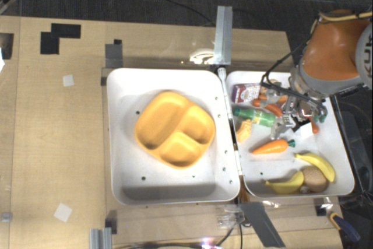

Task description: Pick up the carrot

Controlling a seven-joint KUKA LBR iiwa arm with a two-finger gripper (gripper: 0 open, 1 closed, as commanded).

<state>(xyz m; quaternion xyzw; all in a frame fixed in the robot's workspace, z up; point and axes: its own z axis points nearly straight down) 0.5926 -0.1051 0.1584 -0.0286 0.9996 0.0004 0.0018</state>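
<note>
While the arm reaches in from the right:
Carrot: tapered orange carrot (270,147) lying in the right white bin (344,155).
Gripper: metal two-finger gripper (287,123) just above the carrot; grip state unclear.

no legible text, labels, numbers

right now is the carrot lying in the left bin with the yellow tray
No, the carrot lies in the right bin, beside the banana.
</note>
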